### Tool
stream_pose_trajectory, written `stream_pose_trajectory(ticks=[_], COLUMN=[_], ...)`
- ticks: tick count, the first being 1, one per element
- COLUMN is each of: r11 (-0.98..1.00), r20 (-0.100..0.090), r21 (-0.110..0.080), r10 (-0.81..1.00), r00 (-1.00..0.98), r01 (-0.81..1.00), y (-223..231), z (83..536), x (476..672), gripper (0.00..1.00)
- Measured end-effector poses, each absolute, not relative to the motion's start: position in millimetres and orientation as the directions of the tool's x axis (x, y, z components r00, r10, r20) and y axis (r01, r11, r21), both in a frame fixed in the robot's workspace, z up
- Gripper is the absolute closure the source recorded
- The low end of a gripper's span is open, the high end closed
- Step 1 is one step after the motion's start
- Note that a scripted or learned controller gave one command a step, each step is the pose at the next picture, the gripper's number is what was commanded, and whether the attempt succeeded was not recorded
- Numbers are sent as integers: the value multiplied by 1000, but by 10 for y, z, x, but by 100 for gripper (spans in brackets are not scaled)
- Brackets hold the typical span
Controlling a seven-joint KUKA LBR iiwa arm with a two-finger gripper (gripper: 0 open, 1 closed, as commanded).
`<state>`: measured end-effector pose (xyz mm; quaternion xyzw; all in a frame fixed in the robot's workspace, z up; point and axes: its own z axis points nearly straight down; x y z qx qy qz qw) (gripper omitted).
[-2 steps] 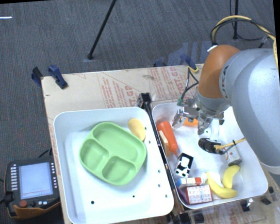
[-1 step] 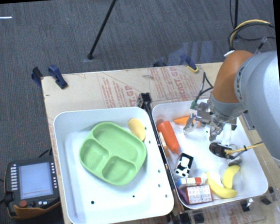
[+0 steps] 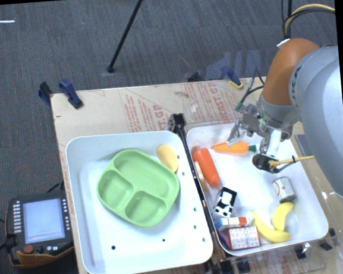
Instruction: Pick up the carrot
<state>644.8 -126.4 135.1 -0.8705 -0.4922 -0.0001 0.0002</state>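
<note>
The carrot [image 3: 232, 148] lies sideways in the right bin [image 3: 319, 210], just left of the gripper [image 3: 250, 133]; I cannot tell its grip

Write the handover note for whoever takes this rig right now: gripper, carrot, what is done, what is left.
Gripper: low over the far end of the right bin, at the carrot's right end. Whether the jaws are open or shut cannot be told.
Carrot: lying flat on the right bin's floor near its far wall, pointing left, just right of the orange bottle.
Done: arm brought to the carrot.
Left: a confirmed grasp and the lift; the carrot looks still on the bin floor.
</note>
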Motion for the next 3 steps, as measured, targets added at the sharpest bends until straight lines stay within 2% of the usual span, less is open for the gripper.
stream_pose_trajectory(ticks=[1, 2, 3], r11=[-433, -709, -705], r20=[-2, -3, -5], r21=[-8, -6, -7], r10=[901, 705, 709], r00=[433, 709, 705], r01=[901, 705, 709], y=[-1268, -1352, -1345], z=[846, 865, 964], x=[6427, 6427, 6430], gripper=[0, 0, 100])
